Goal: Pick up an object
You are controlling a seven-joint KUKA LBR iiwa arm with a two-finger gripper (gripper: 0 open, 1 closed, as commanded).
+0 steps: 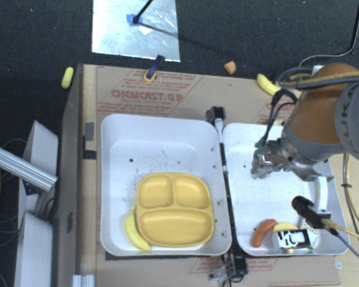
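My gripper (263, 166) hangs over the upper left part of the right bin (243, 191), near the divider between the bins, with nothing seen in it. At this bin's front edge lie an orange sausage (263, 233), a small yellow piece (285, 226) and a black-and-white box (295, 239), all well in front of the gripper. In the left bin (122, 143) a yellow divided plate (175, 208) rests with a banana (134, 230) tucked against its front left edge.
Outside the bins, a yellow banana (266, 84) and an orange lump (230, 67) lie at the back right. A yellow piece (67, 77) sits at the back left, and a blue-and-yellow tool (153, 68) lies on the cardboard (146, 96).
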